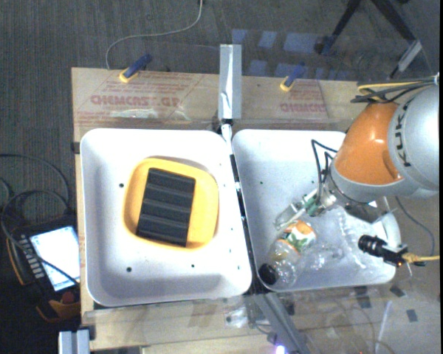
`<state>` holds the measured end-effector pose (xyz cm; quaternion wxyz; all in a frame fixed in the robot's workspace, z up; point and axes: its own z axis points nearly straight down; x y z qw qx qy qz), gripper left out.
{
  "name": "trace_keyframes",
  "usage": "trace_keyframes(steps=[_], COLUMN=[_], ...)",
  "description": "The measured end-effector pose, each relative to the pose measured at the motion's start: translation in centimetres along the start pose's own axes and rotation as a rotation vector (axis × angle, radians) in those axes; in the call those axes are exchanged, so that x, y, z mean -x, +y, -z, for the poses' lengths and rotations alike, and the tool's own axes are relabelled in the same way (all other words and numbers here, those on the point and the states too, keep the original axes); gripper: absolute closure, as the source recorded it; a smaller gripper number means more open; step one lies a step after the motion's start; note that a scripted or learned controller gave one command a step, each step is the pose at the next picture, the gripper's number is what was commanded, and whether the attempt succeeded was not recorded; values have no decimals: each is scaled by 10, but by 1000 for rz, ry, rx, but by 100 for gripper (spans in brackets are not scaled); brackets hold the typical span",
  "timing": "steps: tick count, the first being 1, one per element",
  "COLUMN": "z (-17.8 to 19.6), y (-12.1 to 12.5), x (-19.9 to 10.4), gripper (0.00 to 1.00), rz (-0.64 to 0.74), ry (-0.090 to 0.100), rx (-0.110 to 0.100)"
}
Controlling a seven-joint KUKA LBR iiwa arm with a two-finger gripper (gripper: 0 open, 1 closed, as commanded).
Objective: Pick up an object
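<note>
A clear plastic bottle point(289, 248) with a black cap and an orange and green label lies on its side at the front of the right bin point(273, 168). My gripper point(312, 204) hangs under the orange-banded wrist, just above and behind the bottle's far end. Whether it touches the bottle is not visible. In the left bin point(103, 198) a yellow block with a black ribbed top point(170, 203) lies flat near the middle.
Some clear crumpled plastic point(336, 245) lies to the right of the bottle in the right bin. A metal divider post point(229, 87) stands behind the gap between the bins. The arm covers the right bin's right half.
</note>
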<state>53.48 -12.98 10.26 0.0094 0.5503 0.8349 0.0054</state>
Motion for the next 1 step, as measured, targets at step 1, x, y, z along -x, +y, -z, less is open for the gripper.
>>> trace_keyframes(steps=[1], z=[-9], y=[-35], x=[-25], gripper=[0], rz=[105], ry=[-10], rx=[6])
